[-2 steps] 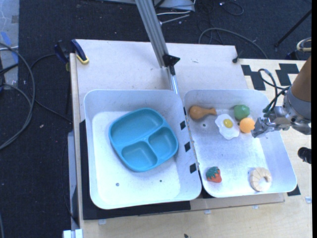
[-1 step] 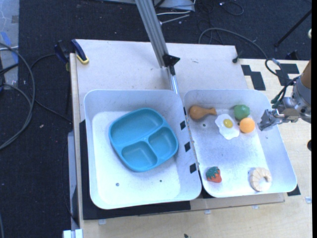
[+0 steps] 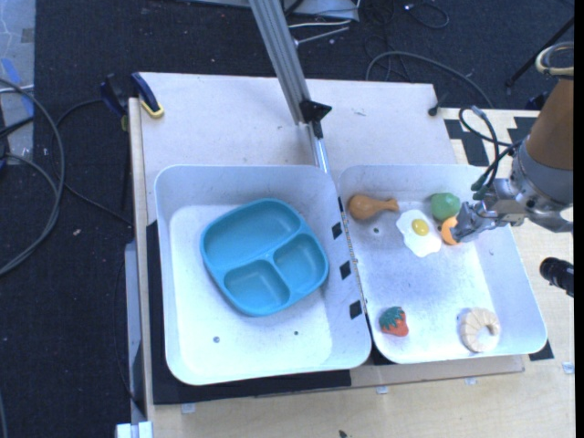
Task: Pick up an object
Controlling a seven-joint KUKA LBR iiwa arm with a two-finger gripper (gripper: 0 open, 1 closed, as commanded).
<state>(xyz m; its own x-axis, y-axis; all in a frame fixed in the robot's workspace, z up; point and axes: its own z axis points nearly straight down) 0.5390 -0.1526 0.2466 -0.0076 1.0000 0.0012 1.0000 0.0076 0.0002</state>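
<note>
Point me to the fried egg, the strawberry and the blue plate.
fried egg (image 3: 419,234), camera view, on the yolk's lower edge.
strawberry (image 3: 393,321), camera view, on the red body.
blue plate (image 3: 228,235), camera view, on the rim by the large compartment.

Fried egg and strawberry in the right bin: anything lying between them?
No. In the camera view, bare white bin floor runs from the fried egg down to the strawberry; nothing lies on that stretch.
</note>
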